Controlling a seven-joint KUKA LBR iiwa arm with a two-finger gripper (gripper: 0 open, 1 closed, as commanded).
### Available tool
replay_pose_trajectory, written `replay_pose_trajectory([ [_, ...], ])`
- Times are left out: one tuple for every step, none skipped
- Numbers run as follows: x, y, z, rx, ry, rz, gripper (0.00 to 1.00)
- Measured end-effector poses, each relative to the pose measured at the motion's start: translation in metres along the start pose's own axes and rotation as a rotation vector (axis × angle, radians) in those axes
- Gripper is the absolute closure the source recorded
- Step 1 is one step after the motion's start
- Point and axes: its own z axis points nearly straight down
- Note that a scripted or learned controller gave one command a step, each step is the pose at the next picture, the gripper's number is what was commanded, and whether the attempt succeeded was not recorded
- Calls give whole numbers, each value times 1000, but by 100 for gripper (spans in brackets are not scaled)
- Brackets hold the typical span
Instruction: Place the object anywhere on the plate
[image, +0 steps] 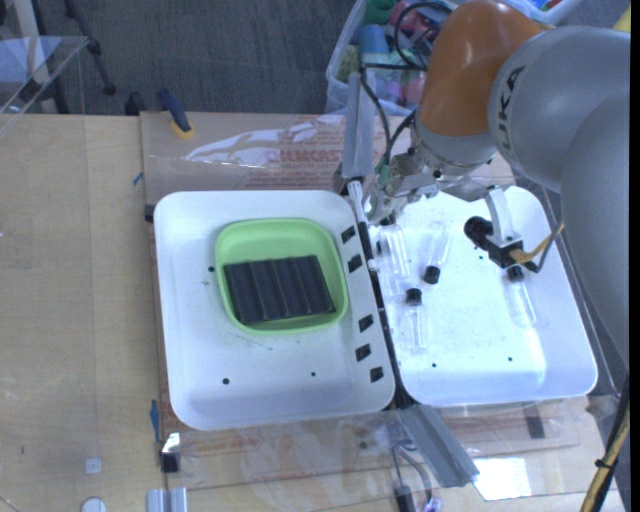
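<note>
A green square plate (232, 243) with rounded corners sits in the left bin (190, 350). A dark grey ridged slab (278, 288) lies flat on it and covers most of the plate's floor. My gripper (422, 284) hangs over the left part of the right bin (500, 350), just right of the divider between the bins. Its clear fingers (432, 250) stand apart, open, and I see nothing between them. The gripper is well apart from the slab and the plate.
Several black clips (360, 325) line the divider between the bins. A black fitting with a cable (495, 242) hangs over the right bin beside the wrist. Behind the bins lie a cardboard sheet with clear plastic wrap (270, 150) and a blue-and-yellow clamp (178, 118).
</note>
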Motion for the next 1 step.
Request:
replay_pose_trajectory([
  [0,0,0,0,-1,0,0],
])
